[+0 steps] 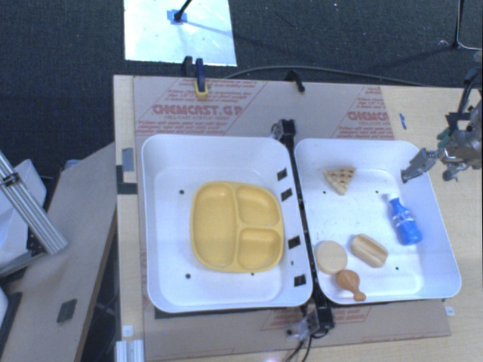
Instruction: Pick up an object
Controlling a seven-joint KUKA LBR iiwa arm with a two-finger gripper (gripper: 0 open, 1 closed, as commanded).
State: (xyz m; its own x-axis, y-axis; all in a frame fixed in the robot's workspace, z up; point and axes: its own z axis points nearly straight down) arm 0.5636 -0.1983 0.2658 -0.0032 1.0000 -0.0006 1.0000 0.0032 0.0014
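The right bin (pixel 423 281) holds several toy foods: a tan waffle wedge (pixel 340 179), a blue bottle (pixel 404 220), a hot dog bun (pixel 369 250), a round beige cookie (pixel 330 256) and a brown drumstick (pixel 350 283). My gripper (pixel 431 172) hangs over the bin's upper right corner, above and to the right of the blue bottle. Its fingers (pixel 414 169) are spread open, with nothing between them. It touches none of the objects.
The left bin (pixel 162 202) holds a yellow divided plate (pixel 237 226). A black divider with clips (pixel 292 194) runs between the bins. A clamp (pixel 199 78) sits at the back edge of the board, and a metal rail (pixel 26 206) stands at the far left.
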